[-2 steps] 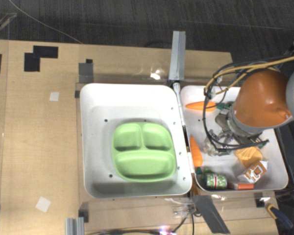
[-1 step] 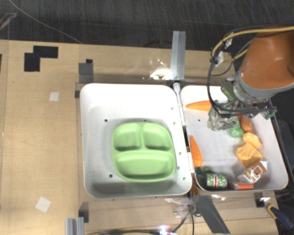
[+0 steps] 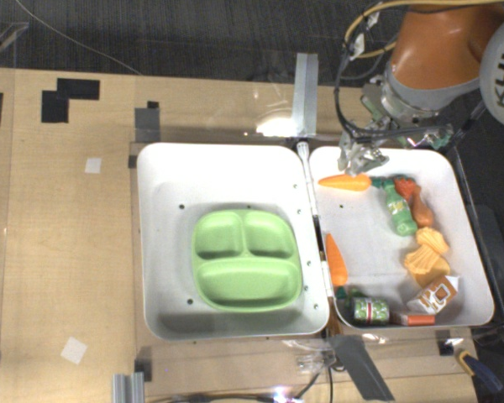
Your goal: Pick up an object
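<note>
Two white bins are seen side by side on the table (image 3: 59, 250). The left bin (image 3: 164, 175) carries a green divided tray (image 3: 246, 257). The right bin (image 3: 361, 250) holds the loose objects: an orange carrot (image 3: 346, 182) at the far left corner, a second carrot (image 3: 335, 260) along the left wall, a green bottle (image 3: 397, 211) beside an orange-red piece (image 3: 418, 204), yellow-orange pieces (image 3: 428, 254) toward the right, a small can (image 3: 369, 311) and a printed carton (image 3: 439, 295) near the front. The tool (image 3: 359, 154) is noted at the far rim of the right bin, just above the far carrot; whether it is parted or clenched cannot be told, as its tip is blurred against the rim, and nothing is seen gripped. The far carrot is judged the likeliest target: it lies just to the near side of the tool, its long axis running left to right, thick end right. A short descent toward the near side would likely be called for, with the closing direction set across that axis.
</note>
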